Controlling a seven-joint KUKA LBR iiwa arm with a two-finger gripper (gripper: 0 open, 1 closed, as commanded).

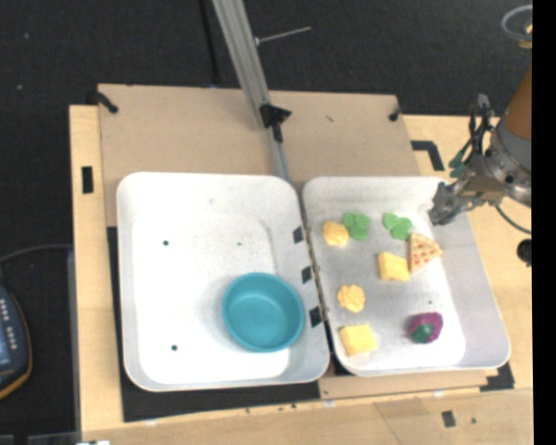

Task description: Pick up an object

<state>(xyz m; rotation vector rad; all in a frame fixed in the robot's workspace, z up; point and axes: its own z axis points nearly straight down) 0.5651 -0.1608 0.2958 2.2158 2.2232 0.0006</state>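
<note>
Counter (88, 248): bears two white bins side by side.
Left bin (167, 221): holds a blue bowl (262, 311).
Right bin (463, 295): holds small toy foods, among them a pizza slice (423, 249).
End effector (445, 202): over right bin's upper-right rim; finger state indiscernible, nothing seen gripped.

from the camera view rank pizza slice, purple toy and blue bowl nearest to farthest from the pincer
The pincer hangs over the right bin's far right edge.
1. Pizza slice, right bin, just below the pincer.
2. Purple toy, right bin's near right corner.
3. Blue bowl, left bin, near side.
</note>
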